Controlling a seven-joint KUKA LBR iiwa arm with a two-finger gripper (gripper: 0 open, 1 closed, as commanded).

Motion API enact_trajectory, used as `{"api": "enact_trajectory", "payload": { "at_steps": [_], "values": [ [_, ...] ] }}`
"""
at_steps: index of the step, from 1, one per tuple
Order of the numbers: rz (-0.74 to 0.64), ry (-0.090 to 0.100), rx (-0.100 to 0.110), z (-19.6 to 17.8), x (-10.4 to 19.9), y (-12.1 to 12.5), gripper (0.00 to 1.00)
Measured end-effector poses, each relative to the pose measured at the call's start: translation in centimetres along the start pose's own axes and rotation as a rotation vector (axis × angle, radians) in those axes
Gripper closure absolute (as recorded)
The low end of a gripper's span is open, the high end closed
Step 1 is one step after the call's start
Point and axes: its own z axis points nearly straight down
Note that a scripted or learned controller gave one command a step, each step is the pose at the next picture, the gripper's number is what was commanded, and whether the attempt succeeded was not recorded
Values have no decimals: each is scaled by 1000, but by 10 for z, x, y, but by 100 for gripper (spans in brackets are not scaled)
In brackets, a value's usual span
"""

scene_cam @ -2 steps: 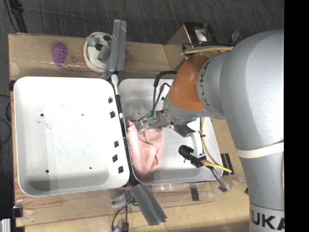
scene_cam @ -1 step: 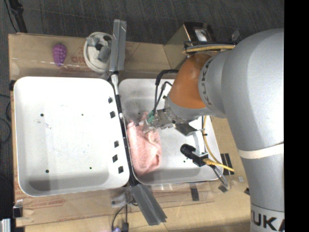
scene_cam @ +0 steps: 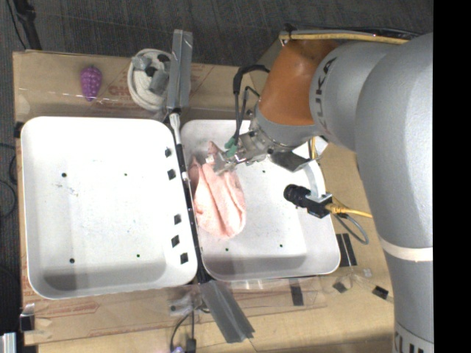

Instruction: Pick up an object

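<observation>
A pink cloth (scene_cam: 219,197) lies crumpled in the right bin (scene_cam: 294,252), against its left wall. The cloth's upper corner is drawn up to a point at my gripper (scene_cam: 223,159). The gripper reaches in from the right under the orange band and is shut on that corner. The rest of the cloth trails down and left from the fingers toward the bin floor.
The left bin (scene_cam: 96,197) sits beside the right one, past a grey divider bar (scene_cam: 179,65). A purple grape-like object (scene_cam: 90,81) and a white coil (scene_cam: 149,78) rest on the bench behind the bins. A black connector with a yellow cable (scene_cam: 307,201) hangs over the right bin.
</observation>
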Motion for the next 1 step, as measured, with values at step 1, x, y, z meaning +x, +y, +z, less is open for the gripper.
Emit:
{"api": "enact_trajectory", "payload": {
  "at_steps": [1],
  "values": [
    [31,1,5,1,38,9,100]
  ]
}}
